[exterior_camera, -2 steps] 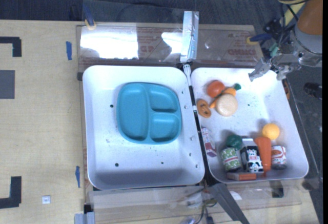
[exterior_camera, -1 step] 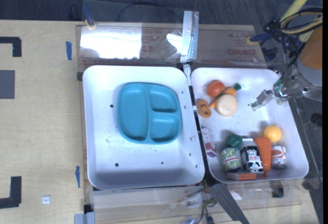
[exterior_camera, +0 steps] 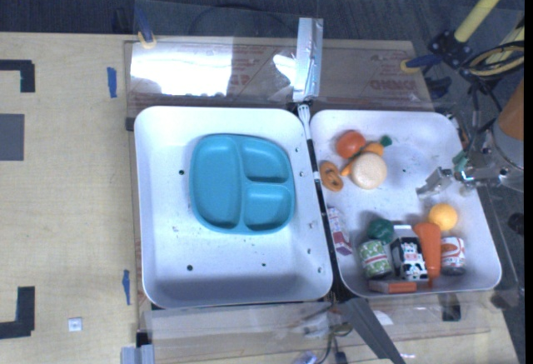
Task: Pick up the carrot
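Bench bins – left [exterior_camera: 158, 187] holds blue tray [exterior_camera: 242, 183], right – carrot [exterior_camera: 429, 247], gripper [exterior_camera: 454, 175] state unclear

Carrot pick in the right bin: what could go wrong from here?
1. The carrot is wedged between the cow-print can and the red-and-white can, so the fingers may hit or grab a can instead.
2. The yellow ball sits at its top end and could get knocked away.
3. The gripper is off to one side, so a descent may miss.
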Motion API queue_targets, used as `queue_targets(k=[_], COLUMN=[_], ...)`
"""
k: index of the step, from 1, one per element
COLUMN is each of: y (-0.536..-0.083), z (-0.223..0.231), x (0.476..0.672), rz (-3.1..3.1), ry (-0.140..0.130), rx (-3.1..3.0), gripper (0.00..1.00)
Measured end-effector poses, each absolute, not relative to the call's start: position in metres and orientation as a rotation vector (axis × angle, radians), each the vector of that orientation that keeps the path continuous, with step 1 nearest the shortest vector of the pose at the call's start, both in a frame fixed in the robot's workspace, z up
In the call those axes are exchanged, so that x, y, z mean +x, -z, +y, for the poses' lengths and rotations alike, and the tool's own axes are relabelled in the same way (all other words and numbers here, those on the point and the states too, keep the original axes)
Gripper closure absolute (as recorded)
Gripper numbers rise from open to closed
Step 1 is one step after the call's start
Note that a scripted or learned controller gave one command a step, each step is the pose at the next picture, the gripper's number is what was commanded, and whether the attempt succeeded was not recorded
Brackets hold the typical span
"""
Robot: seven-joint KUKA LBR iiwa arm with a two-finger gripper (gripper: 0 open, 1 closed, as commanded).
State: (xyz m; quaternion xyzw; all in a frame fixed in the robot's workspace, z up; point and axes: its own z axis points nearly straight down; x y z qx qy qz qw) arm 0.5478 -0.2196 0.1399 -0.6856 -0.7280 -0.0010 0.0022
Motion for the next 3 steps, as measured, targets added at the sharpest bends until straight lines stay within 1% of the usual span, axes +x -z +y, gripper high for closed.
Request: queue_targets(k=[1,2,3], y=[-0.093,-0.104,-0.213], z=[-0.209,-0.214,-0.132], x=[0.515,0.514,0.536], rz=[-2.156,-2.156,-2.352], ry=[0.023,0.016,0.006], rx=[-2.267,-2.28,-2.089], gripper=[0.0,1.0,1.0])
